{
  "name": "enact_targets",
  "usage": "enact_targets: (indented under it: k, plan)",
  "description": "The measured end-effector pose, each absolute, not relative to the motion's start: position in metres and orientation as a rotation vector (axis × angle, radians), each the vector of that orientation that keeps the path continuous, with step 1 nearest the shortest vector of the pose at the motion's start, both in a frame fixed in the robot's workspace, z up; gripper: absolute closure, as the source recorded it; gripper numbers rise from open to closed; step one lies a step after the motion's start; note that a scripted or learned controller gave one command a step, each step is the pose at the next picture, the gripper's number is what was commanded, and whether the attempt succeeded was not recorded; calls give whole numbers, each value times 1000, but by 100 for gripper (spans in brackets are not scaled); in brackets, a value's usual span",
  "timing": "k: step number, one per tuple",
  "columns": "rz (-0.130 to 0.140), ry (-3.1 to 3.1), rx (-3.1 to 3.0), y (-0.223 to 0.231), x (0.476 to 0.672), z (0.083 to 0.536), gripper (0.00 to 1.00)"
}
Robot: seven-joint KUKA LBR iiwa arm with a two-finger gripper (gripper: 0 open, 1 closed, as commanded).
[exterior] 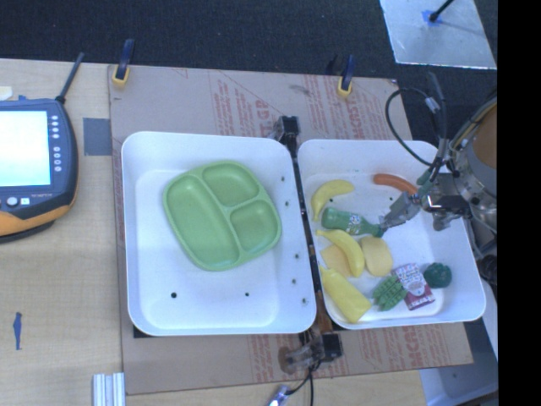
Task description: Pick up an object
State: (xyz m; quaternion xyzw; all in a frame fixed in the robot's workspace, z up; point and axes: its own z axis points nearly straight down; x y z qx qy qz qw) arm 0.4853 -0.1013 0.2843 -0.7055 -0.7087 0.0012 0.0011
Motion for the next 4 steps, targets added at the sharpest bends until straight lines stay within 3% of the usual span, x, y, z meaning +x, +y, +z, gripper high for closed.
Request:
enact_targets:
  k: [2,3,4]
  plan:
    - [7,-2224,-2214,-96,564,117,0]
    - [6,-2226,-2215,-96,607,92,0]
    - [7,-2225,-2215,-94,636,93,0]
